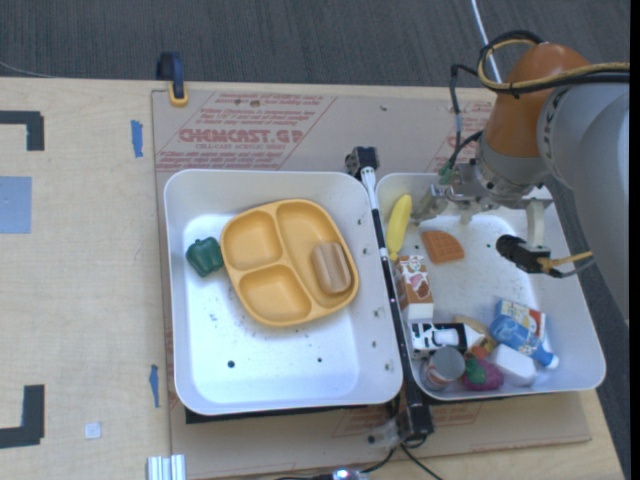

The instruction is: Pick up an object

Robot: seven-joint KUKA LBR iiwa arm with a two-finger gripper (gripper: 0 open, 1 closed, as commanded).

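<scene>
the arm (560, 118) is reaching in over the far end of the right bin (585, 353), its gripper (462, 190) hanging above the bin floor near a banana (398, 222) and an orange piece (442, 246); whether anything is in its grip i cannot tell. in the left bin (200, 368) a yellow divided plate (270, 268) is carrying a tan roll (331, 268), with a green pepper (204, 256) lying just beside the plate.

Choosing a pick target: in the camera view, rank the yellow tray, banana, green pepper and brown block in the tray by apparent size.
1. Yellow tray, clearly largest.
2. Banana and brown block: look about alike, so unranked.
3. Green pepper, smallest.
</scene>
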